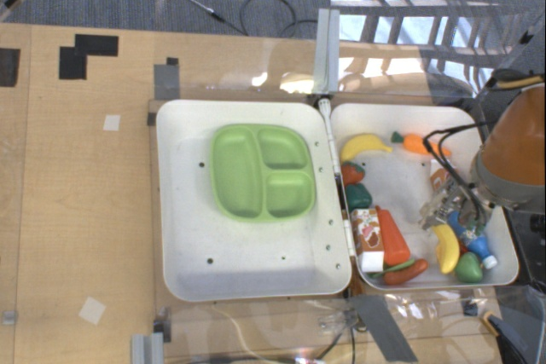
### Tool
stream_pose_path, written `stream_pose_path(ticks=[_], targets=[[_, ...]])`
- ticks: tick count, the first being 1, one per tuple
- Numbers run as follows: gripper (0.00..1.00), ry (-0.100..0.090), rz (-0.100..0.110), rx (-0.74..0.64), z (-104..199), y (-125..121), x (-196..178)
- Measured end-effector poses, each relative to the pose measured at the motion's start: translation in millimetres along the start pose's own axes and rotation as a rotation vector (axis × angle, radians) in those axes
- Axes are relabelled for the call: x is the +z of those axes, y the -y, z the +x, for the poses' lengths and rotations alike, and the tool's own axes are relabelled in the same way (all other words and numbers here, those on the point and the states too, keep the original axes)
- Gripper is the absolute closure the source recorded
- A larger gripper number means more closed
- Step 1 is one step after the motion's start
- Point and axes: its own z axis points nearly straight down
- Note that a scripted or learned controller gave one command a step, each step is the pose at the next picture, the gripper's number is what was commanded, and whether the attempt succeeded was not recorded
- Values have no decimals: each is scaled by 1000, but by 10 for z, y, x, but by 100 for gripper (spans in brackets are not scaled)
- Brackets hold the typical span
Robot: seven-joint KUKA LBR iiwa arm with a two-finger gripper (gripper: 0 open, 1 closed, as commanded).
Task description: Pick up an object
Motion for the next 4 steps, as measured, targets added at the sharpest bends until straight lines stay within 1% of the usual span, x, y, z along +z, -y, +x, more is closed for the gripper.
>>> stream_pose_path(ticks=[1, 2, 3, 4], targets=[[100, -18, 2, -240, -253, 190, -542], [100, -17, -3, -127, -189, -720, -1135], [100, -26, 0, -430, -200, 65, 18], [100, -18, -5, -836, -330, 142, -561]])
